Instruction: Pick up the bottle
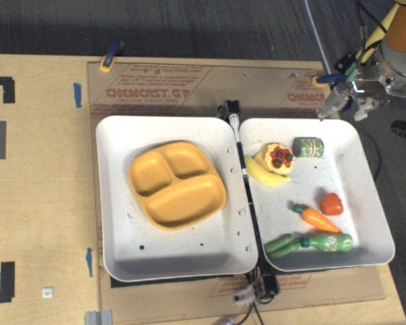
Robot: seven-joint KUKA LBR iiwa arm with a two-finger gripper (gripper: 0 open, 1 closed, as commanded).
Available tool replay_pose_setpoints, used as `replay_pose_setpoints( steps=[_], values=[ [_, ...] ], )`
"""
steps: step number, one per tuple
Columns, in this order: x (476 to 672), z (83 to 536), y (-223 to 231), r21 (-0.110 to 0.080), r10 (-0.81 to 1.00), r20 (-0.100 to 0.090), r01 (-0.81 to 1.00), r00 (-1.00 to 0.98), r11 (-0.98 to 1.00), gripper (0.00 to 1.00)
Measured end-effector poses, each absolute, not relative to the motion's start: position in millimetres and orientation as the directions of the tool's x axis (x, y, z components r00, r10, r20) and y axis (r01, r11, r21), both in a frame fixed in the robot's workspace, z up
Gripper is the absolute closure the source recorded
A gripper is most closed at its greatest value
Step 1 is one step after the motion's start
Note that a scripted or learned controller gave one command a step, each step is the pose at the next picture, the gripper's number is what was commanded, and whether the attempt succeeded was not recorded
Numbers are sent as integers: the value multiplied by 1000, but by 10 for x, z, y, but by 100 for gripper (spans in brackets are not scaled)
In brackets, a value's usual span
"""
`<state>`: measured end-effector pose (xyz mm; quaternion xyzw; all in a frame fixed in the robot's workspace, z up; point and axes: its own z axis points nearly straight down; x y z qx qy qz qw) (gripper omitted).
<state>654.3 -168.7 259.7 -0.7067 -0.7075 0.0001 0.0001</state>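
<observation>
White bins sit side by side on the cardboard-covered bench. Left bin holds a yellow-orange divided plate, three compartments, lying flat near centre. Right bin holds the small stuff. Green bottle lies on its side along the bin's 6 o'clock edge, cap end pointing toward 9 o'clock, just beside a green pepper-like vegetable on that side, looks touching. Orange carrot lies just above the bottle at a slant, apart from it. Red tomato-like piece near the carrot's 1 o'clock end. Small green can on its side at the bin's 12 o'clock. Yellow banana at 10 o'clock with a small tart topped with red fruit resting against it. Gripper hovers at the bin's 1 o'clock corner, outside over the rim, well apart from the bottle. Nothing between its fingers; can't tell how wide they stand. Blue-yellow clamp at the board's 11 o'clock corner.
</observation>
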Motion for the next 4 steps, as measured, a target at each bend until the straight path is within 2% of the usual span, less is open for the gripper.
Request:
replay_pose_setpoints(
  steps=[1,2,3,4],
  values=[
    [6551,2704,-1684,3,1000,-1,1000,-3,3,100],
    [6670,2388,-2239,3,977,-3,977,-212,212,100],
    [6670,1736,-1953,1,881,0,881,-473,473,100],
    [5872,925,-2065,3,828,-3,828,-560,560,100]
  ],
)
